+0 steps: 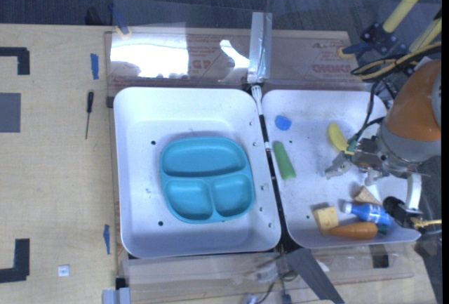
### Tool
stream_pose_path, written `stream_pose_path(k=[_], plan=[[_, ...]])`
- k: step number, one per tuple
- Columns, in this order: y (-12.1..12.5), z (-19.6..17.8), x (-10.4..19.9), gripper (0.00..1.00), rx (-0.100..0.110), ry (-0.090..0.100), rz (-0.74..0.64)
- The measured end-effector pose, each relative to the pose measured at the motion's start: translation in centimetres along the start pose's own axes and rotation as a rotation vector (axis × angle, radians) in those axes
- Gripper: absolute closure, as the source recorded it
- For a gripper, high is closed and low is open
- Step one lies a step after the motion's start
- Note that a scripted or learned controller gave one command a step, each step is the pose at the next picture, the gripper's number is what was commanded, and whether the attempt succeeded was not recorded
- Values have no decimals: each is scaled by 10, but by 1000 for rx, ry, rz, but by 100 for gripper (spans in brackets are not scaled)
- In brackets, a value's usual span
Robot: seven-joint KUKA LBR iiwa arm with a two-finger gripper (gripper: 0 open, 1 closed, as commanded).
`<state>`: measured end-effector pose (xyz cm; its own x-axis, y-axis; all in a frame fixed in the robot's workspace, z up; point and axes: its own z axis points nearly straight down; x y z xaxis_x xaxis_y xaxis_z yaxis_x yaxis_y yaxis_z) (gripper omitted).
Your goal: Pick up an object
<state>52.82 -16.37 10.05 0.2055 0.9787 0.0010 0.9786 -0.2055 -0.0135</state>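
Arm: the grey arm (414,120) with its orange band reaches in from the right, over the right bin.
Claw: the claw (342,166) sits low over the middle of the right bin (309,113); its fingers stand apart with nothing between them.
Yellow piece: a small yellow object (337,135) lies just beyond the claw, close to its far finger.
Green stick: a green stick (284,159) lies near the bin's left wall, left of the claw.
Blue disc: a small blue piece (283,123) lies beyond the green stick.
Near corner: a tan block (324,217), an orange carrot-like object (353,230) and a blue and white tube (365,212) lie together.
Left bin: the left bin (133,155) holds a teal divided tray (205,178).
Table: a screwdriver (88,113) lies on the table (49,169), left of the bins.
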Motion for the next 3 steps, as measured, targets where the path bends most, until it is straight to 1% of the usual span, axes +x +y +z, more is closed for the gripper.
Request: stream_pose_path(k=[1,2,3], plan=[[68,12,17,0,-14,0,9],[77,-126,51,0,-30,-1,-98],[102,10,45,0,-22,-2,-83]])
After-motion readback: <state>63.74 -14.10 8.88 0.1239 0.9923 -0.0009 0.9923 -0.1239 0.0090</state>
